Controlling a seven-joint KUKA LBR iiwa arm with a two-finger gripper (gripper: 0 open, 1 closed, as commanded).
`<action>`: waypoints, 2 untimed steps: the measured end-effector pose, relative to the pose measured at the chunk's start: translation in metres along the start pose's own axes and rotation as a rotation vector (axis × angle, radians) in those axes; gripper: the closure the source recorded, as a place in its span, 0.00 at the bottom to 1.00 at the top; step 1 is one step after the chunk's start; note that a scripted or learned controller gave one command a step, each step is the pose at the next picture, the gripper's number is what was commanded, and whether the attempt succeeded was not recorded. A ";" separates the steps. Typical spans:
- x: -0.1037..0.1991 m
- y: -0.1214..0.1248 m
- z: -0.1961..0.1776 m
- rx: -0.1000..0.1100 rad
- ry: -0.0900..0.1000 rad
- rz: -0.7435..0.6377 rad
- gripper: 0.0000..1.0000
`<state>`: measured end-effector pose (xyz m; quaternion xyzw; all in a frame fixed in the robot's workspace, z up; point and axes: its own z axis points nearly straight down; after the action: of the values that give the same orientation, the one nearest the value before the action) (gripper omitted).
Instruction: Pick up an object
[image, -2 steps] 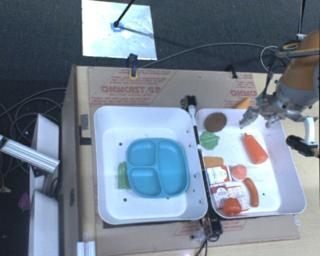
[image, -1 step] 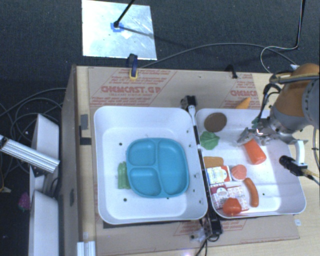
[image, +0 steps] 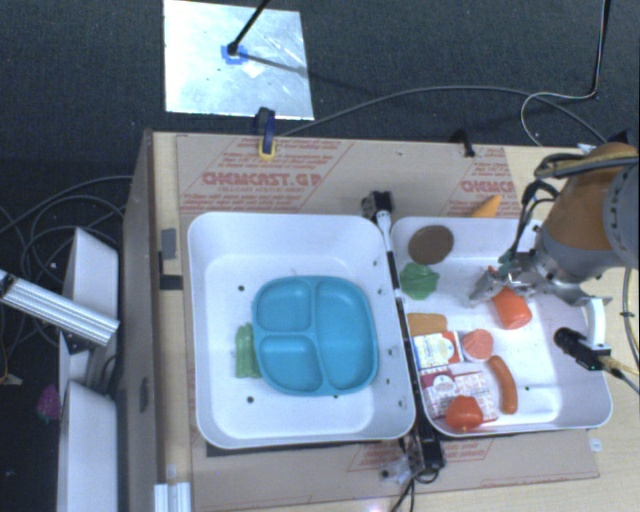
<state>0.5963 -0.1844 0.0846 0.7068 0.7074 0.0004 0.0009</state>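
The right bin (image: 575, 405) holds several toy foods. An orange-red piece (image: 513, 310) lies near its far right, and my gripper (image: 497, 284) sits low over the bin, right against that piece's upper left side. The view does not show whether the piece is gripped. The grey arm (image: 590, 225) reaches in from the right. Further left lie a brown disc (image: 431, 243) and a green piece (image: 419, 281). Toward the front are an orange slab (image: 427, 324), a white printed packet (image: 437, 350), a pink round piece (image: 478, 344), a red sausage (image: 503, 384) and a red tomato (image: 462, 413).
The left bin (image: 225, 250) holds a blue divided plate (image: 315, 333) with a green piece (image: 245, 352) at its left. An orange carrot shape (image: 486, 207) lies on the bench behind the right bin. A black part (image: 580, 350) overhangs the right bin's right rim.
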 end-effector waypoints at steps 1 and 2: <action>0.000 0.001 -0.011 -0.002 -0.001 -0.001 1.00; 0.060 -0.010 -0.139 -0.004 0.000 -0.003 1.00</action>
<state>0.5857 -0.1239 0.2233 0.7057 0.7086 0.0019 0.0023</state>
